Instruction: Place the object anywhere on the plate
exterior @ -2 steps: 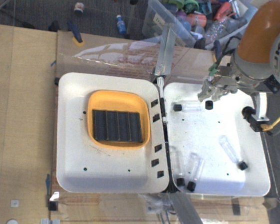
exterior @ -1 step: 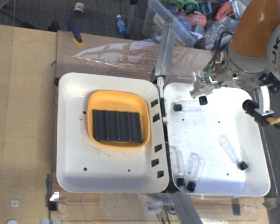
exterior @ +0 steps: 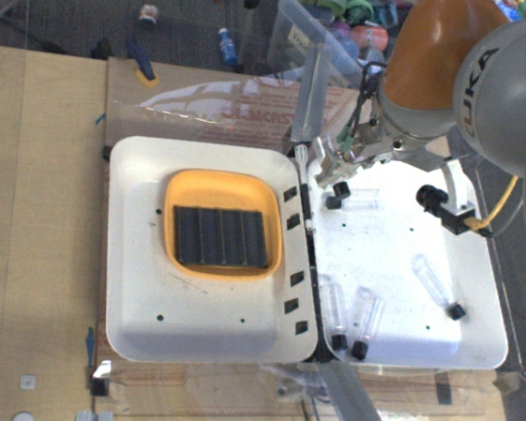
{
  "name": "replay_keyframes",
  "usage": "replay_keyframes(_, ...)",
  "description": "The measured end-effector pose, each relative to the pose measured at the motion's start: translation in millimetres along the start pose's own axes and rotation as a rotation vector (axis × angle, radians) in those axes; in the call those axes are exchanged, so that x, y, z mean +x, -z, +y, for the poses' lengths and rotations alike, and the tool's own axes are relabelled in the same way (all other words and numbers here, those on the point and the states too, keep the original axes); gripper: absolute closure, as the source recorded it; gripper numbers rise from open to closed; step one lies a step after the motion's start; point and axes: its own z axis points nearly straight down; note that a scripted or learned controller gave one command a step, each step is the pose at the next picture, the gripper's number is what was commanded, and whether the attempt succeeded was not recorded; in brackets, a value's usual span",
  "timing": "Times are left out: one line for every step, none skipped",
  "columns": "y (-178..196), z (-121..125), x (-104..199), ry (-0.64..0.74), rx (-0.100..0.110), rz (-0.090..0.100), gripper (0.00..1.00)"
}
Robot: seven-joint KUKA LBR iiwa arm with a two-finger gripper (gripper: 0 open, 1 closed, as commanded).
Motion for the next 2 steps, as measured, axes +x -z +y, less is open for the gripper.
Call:
replay_keyframes(-28.3, 2.4, 50.8, 0.223, 0.0, 0.0, 1.0)
replay_keyframes(-28.0, 2.4, 50.2, 0.222, 0.0, 0.0, 0.0)
